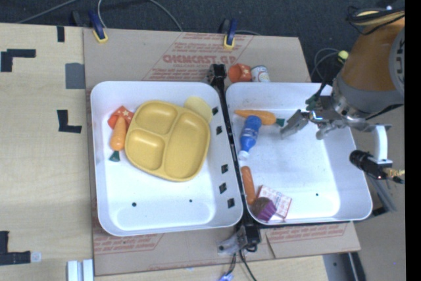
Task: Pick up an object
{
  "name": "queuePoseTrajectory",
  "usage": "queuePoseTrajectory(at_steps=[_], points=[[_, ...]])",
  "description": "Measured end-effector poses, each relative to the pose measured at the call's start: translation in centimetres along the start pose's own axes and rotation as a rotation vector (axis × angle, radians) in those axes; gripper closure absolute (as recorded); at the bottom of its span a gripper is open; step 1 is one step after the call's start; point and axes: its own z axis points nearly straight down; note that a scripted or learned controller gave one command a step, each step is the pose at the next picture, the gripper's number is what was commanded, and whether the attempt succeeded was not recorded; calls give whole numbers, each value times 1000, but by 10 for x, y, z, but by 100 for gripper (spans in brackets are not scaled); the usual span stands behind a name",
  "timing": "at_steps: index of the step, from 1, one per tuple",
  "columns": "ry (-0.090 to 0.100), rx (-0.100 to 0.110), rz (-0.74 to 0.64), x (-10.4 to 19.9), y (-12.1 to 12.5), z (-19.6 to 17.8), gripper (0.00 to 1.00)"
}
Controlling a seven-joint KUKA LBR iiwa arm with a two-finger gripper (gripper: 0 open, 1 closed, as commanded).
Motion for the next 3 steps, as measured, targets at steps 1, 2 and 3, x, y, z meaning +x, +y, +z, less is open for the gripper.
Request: queuePoseTrajectory(at_steps=[1,2,3], points=[[-1,1,0,6,92,102,0],[-3,-4,1,24,58,119,0],[-1,19,1,27,112,121,0]])
